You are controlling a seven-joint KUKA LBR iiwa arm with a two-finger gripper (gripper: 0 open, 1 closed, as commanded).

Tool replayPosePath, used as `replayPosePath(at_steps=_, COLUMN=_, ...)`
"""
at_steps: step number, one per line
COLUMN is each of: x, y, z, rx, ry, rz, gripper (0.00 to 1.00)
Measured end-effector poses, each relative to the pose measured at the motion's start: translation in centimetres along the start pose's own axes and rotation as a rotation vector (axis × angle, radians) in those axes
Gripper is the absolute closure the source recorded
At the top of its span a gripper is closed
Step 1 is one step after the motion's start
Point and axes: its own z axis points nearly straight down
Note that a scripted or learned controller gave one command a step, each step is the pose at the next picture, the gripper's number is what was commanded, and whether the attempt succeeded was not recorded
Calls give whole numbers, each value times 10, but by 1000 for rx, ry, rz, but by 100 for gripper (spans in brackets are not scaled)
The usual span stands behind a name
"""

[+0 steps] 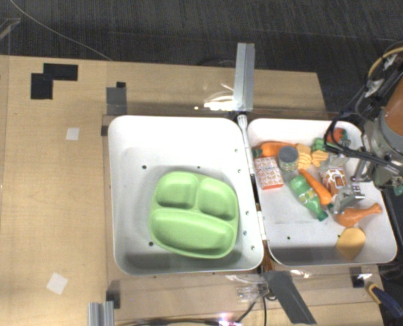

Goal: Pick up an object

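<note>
No legible text or labels.

You see two white bins (pixel 130 182). The left one holds a lime-green tray (pixel 194 214). In the right bin (pixel 374 250), a red-and-white patterned card (pixel 268 172) lies left of a green bottle (pixel 306 195), an orange carrot (pixel 317 187), an orange drumstick (pixel 356 214) and a yellow-tan lump (pixel 351 242). The bench (pixel 45 202) is pale wood with black patches.
</note>
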Motion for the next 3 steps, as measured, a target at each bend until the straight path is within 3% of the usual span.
replayPosePath(at_steps=1, x=-1, y=-21, z=151, rx=-5, ry=8, rz=-299, gripper=0)
replayPosePath(at_steps=2, x=-24, y=-31, z=179, rx=0, ry=-5, rz=-259, gripper=0)
replayPosePath(at_steps=3, x=-30, y=-29, z=165, rx=4, ry=-21, rz=-266, gripper=100)
